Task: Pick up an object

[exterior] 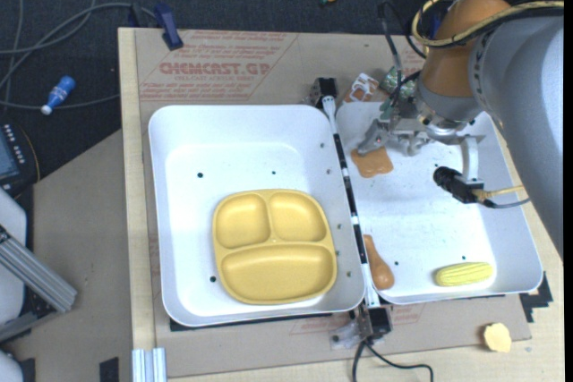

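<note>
Bench with 2 white bins (179, 148): 1 yellow tray (273, 246), 1 corn cob (463, 274); pincer (394, 139) state unclear.

Both bins (179, 139) were seen as plain white w/ a few small black dots. A divided plate (271, 246) in the left one was pale mustard yellow. In the right bin: a flat orange-brown piece (373, 162), a yellow corn cob (463, 274) w/ ribbed rows, an orange-brown carrot-ish thing (378, 265). Arm (519, 76) was grey w/ an orange band (457, 45). Bench board (215, 67) was tan w/ red lettering.
</note>
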`<state>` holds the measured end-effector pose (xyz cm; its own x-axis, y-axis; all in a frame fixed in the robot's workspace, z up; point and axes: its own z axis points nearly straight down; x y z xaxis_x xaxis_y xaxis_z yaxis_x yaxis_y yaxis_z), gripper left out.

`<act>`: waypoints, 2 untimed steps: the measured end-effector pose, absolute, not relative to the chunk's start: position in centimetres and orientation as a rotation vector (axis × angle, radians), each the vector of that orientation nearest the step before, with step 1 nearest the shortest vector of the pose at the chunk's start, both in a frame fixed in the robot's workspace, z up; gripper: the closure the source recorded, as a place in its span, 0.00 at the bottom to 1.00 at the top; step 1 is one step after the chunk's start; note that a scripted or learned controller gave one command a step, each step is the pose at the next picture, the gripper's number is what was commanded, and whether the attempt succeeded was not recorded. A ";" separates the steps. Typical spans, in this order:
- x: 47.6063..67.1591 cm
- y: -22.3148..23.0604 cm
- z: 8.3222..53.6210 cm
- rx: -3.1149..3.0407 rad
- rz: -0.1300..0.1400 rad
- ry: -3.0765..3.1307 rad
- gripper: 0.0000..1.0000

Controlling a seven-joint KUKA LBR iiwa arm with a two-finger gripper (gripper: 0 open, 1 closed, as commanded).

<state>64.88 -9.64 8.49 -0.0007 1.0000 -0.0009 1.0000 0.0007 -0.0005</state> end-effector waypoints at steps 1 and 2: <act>64.9 -9.8 8.5 2.220 -0.002 2.221 0.00; 64.5 -9.7 8.5 2.221 -0.003 2.222 0.00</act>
